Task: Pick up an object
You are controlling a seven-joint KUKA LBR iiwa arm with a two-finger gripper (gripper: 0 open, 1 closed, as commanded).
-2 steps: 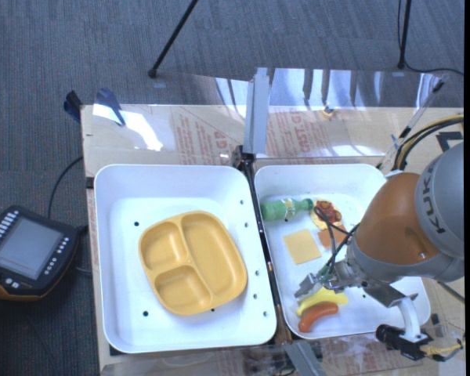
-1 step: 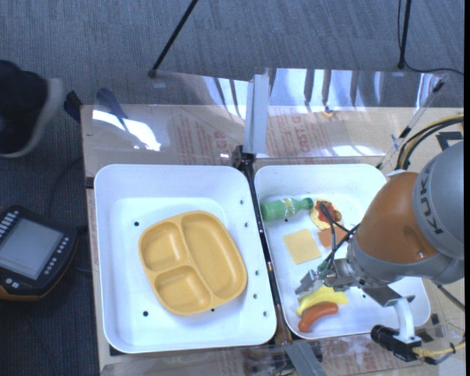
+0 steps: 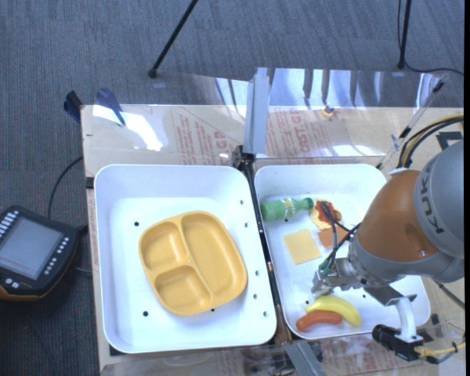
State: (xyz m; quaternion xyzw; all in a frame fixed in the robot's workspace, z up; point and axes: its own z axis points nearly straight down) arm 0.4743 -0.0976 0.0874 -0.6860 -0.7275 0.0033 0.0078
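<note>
Arm [image 3: 411, 225]: enters from right, wrist bent low over right bin [image 3: 376, 177] | gripper [image 3: 330, 279]: just above banana [image 3: 337, 309]; grasp state cannot be told | bin contents: banana beside sausage [image 3: 317, 321], cheese slice [image 3: 302, 246], green bottle [image 3: 286, 207] | left bin [image 3: 117, 210]: yellow tray [image 3: 192, 262] | surroundings: cardboard-topped bench [image 3: 180, 131], grey carpet, pendant [image 3: 23, 249] at left.

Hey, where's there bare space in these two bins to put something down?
Left bin: bare white floor all around the yellow divided plate, widest along its far and left sides. Right bin: a bare strip along the far wall, beyond the green bottle. Its near half is crowded by the cheese slice, banana, hot dog and arm.
</note>
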